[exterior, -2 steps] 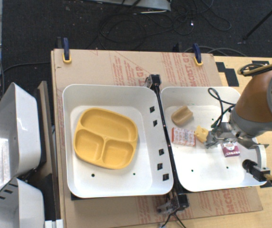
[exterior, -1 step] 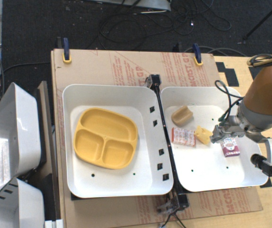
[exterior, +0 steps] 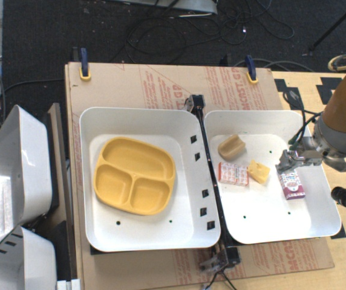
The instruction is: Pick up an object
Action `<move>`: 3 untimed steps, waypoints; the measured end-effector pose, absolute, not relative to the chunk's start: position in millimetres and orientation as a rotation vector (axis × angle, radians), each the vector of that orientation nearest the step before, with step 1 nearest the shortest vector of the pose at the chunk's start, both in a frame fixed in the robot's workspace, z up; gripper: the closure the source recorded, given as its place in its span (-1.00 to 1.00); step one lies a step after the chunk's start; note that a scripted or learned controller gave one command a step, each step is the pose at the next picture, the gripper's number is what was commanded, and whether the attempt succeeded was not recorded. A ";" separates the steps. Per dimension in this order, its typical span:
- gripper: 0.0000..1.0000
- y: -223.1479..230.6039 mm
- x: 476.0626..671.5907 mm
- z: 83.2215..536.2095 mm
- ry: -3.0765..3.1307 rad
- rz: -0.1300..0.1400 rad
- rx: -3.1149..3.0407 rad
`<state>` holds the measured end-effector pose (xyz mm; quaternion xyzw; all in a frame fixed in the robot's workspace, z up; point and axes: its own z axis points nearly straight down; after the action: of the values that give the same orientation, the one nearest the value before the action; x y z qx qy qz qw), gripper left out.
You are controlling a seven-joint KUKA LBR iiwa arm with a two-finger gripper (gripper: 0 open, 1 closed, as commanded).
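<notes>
The pick looked barely begun. In the right bin (exterior: 318, 222) the end effector (exterior: 290, 159) sat low over the top end of a small maroon carton (exterior: 292, 185), which lay flat on the bin floor, not lifted. Whether it was released or clenched could not be told from above. A yellow wedge (exterior: 259, 172), a red-and-white packet (exterior: 233, 174) and a tan chunk (exterior: 231, 146) lay nearby, untouched. Grasping and raising were judged left to do
</notes>
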<state>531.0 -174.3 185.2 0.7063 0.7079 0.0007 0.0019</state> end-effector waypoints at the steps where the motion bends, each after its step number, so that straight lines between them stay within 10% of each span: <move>1: 1.00 -174.5 532.7 237.8 2.223 0.003 2.213; 3: 1.00 -75.7 574.4 235.6 2.231 0.003 2.211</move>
<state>574.4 -75.7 235.6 0.7039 0.7103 0.0011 0.0005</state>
